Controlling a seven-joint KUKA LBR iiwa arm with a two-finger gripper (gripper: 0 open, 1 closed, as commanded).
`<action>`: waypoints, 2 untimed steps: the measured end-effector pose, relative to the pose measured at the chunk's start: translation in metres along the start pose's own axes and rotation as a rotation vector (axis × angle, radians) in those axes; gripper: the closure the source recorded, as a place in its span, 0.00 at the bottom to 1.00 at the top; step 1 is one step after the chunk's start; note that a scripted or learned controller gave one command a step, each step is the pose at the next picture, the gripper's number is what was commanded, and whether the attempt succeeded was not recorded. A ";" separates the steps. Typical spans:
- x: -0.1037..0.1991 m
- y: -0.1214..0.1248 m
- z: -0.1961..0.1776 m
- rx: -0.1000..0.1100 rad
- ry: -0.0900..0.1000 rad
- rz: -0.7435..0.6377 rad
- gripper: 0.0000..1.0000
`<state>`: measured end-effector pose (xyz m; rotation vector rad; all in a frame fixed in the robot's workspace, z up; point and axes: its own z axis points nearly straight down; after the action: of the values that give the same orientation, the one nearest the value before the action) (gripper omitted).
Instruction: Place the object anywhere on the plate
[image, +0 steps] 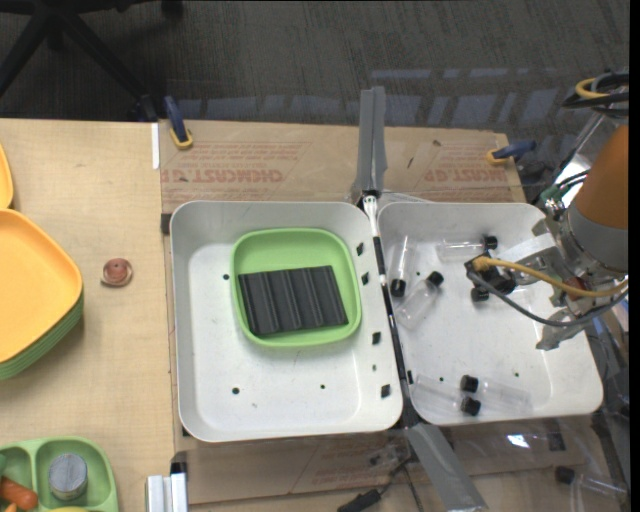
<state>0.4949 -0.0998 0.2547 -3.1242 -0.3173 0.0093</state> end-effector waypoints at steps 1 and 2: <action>-0.013 -0.024 -0.008 0.000 0.000 0.000 0.00; -0.012 -0.031 0.008 -0.001 0.000 0.005 0.00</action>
<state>0.4772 -0.0723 0.2473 -3.1260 -0.3102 0.0089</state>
